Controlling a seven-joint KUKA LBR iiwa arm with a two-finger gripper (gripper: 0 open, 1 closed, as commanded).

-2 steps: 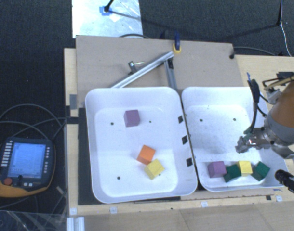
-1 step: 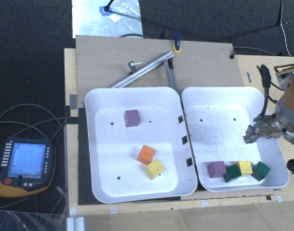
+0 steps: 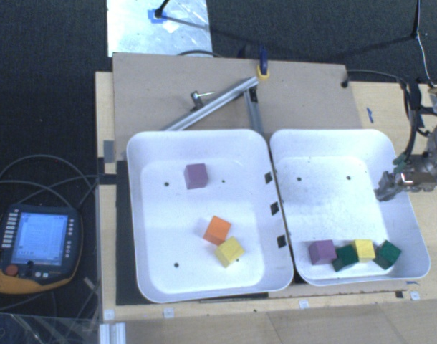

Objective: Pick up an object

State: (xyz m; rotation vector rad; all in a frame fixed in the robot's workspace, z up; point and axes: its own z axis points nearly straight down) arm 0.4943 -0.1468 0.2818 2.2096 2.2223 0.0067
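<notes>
The left bin (image 3: 143, 192) holds a purple cube (image 3: 195, 175) near its back. An orange cube (image 3: 217, 229) and a yellow cube (image 3: 230, 251) touch each other near its front. Along the front wall of the right bin (image 3: 326, 145) lie a purple cube (image 3: 322, 251), a dark green block (image 3: 344, 258), a yellow cube (image 3: 365, 249) and a green block (image 3: 387, 253) in a row. My gripper (image 3: 392, 185) hangs over the right bin's right rim, well behind that row, with nothing seen in it.
A teach pendant (image 3: 36, 246) with cables lies on the floor at the left. A metal bar (image 3: 211, 102) rests slanted on the cardboard behind the bins. A foil sheet (image 3: 157, 16) lies further back. Clips (image 3: 274, 208) sit between the bins.
</notes>
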